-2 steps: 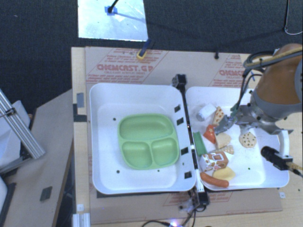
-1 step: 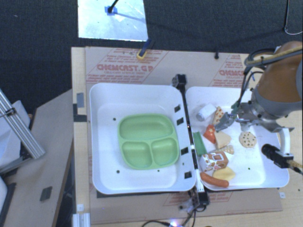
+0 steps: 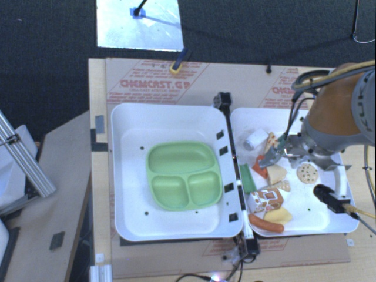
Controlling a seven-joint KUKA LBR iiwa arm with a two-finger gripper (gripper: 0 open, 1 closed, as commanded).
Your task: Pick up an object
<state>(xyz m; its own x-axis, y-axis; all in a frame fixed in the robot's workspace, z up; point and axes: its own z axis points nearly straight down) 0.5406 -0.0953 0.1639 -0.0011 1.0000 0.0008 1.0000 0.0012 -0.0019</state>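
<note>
Nearest, a toy hot dog (image 3: pixel 266 224) lies at six o'clock in the right bin (image 3: pixel 329 225), touching a gingerbread-house piece (image 3: pixel 267 200). Just beyond, at the bin's centre, the gripper (image 3: pixel 270 156) hangs over an orange carrot piece (image 3: pixel 260 170); whether it touches, or how its jaws stand, cannot be told. A cookie (image 3: pixel 306 173) sits at three o'clock of it. A white cylinder (image 3: pixel 256 138) lies farther, at eleven. Leftward, the left bin (image 3: pixel 126 175) holds a green divided plate (image 3: pixel 183 175).

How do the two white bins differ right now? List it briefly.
The left bin holds one green divided tray; the right bin holds many small toy foods, such as a cookie and a sausage. The arm's gripper is over the right bin, not the left bin. Both are shallow, white and side by side.
</note>
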